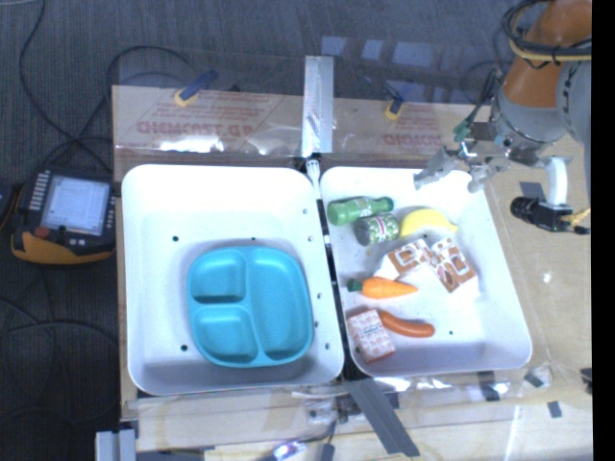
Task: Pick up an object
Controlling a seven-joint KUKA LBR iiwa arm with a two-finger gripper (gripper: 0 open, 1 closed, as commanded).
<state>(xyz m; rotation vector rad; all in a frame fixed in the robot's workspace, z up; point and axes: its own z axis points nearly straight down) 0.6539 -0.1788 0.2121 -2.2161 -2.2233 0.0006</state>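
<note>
Dark carpet with loose cables surrounds two white bins. Over the right bin's (500, 257) far right corner the gripper (452, 169) hangs with fingers spread, pinching nothing. Below lie a green bottle (358, 207), a small can (377, 229), perhaps a lemon (427, 222), a carrot (386, 287) and a sausage (406, 326). A blue tray (250, 303) fills the left bin (154, 257).

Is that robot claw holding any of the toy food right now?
No. The gripper hangs open above the right bin's far edge with nothing between its fingers; the banana and green bottle lie below it.
</note>
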